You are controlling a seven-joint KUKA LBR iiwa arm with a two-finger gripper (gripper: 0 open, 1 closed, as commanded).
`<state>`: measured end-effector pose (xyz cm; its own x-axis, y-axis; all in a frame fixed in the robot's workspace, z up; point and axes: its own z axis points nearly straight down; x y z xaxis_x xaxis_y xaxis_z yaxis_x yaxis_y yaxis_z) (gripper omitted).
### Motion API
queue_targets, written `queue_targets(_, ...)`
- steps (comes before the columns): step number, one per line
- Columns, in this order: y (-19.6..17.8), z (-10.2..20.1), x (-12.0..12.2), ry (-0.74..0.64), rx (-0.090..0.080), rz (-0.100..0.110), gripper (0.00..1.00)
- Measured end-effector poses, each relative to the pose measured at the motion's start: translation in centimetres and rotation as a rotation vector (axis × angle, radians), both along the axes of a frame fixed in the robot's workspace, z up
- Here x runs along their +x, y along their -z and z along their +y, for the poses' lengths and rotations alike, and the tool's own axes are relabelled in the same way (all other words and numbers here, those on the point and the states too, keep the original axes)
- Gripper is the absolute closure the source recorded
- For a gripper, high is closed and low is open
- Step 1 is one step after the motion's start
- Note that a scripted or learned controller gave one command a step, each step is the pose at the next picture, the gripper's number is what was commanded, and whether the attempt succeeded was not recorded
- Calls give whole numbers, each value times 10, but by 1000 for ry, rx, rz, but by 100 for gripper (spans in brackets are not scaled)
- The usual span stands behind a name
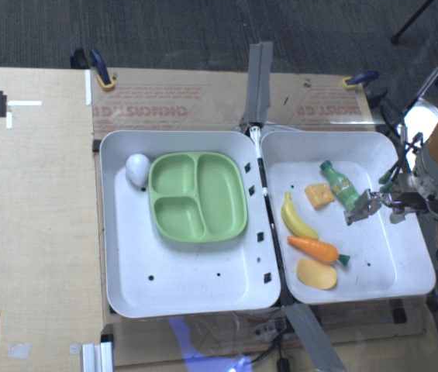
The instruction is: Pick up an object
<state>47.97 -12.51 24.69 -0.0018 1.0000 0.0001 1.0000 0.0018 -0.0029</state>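
metal hand (pixel 364 207) beside glossy green plastic bottle (pixel 339 184)

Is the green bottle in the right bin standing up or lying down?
Lying down. The green bottle rests on its side on the right bin floor, cap toward the far wall, beside the gripper.

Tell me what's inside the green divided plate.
The green divided plate shows bare compartments. A white ball rests against its left rim, outside. What lies under the plate is covered.
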Motion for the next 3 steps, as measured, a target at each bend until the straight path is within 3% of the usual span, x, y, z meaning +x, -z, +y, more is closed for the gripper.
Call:
queue_targets(1, 156, 13, 22, -213, 0, -2, 0)
queue_targets(2, 147, 12, 21, -209, 1, 0, 100)
queue_targets(3, 21, 52, 14, -121, -1, -1, 100)
